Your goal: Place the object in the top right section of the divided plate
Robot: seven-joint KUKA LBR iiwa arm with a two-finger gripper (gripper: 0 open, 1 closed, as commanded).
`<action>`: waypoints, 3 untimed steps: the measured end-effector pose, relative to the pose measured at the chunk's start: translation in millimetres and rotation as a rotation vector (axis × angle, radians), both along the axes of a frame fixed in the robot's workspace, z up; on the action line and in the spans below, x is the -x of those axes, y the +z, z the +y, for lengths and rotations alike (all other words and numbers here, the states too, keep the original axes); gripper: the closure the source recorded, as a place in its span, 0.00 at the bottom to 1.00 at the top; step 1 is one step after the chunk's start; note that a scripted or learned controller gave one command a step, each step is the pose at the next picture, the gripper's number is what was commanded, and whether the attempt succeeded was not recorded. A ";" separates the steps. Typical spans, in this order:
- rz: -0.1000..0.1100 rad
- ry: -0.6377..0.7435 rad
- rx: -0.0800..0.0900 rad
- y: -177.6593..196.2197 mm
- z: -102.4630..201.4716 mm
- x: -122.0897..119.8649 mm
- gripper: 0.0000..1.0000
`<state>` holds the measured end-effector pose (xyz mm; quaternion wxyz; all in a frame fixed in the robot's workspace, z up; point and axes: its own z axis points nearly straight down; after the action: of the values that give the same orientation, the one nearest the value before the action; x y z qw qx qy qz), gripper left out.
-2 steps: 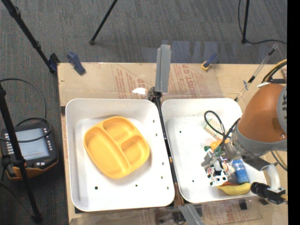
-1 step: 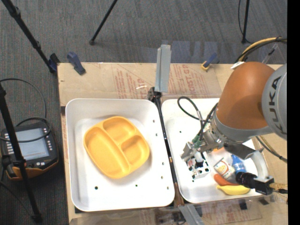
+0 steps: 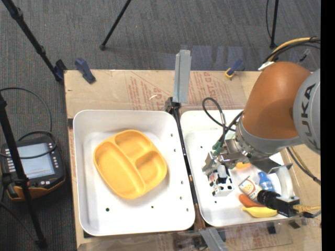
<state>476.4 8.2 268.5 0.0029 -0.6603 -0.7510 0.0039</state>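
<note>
camera view | hand [image 3: 222, 178] low in right bin [image 3: 194, 140], lower right of frame; its opening cannot be judged | candidate objects [image 3: 256, 195] in that bin | divided plate [image 3: 131, 163] in left bin, sections bare | placement not yet done

Robotics lab: tripod legs [image 3: 29, 33], teach pendant [image 3: 32, 163], clamped bench [image 3: 131, 88].
</note>
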 end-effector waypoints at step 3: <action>0.000 -0.063 0.002 -45.2 99.2 -90.0 1.00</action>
<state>566.3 107.4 223.3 0.0023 -0.6836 -0.7298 0.0045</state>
